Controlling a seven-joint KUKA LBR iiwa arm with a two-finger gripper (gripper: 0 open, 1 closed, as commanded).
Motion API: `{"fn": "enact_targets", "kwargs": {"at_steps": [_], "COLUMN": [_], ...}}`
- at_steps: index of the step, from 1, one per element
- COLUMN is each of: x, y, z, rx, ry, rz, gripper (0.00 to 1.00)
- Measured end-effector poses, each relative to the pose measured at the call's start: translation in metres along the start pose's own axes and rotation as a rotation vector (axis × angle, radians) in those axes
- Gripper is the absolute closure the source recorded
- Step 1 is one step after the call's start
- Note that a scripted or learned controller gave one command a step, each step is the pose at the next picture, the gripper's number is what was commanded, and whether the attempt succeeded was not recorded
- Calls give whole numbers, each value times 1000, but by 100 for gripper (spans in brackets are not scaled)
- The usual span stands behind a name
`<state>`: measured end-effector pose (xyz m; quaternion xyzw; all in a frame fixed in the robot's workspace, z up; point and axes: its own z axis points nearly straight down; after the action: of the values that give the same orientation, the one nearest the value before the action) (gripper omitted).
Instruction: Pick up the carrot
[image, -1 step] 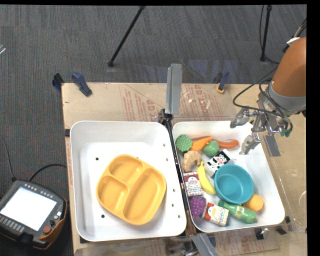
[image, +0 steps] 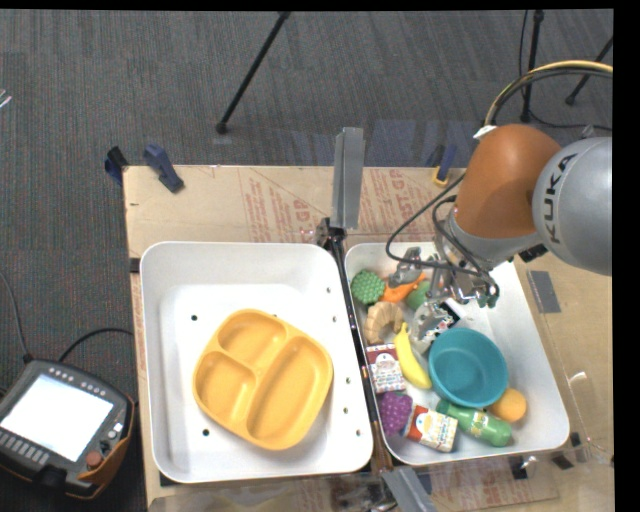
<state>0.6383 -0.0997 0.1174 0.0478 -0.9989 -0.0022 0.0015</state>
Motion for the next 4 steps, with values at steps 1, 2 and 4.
{"fn": "enact_targets", "kwargs": {"at_steps": [1,2,4], "x": [-8,1,-1], "y": [18,18,12], "z": [30,29,29], "rx": [2,2,3], "ry": [-4,-3,-7], "rz": [83,147,424], "gripper": [0,0,0]}}
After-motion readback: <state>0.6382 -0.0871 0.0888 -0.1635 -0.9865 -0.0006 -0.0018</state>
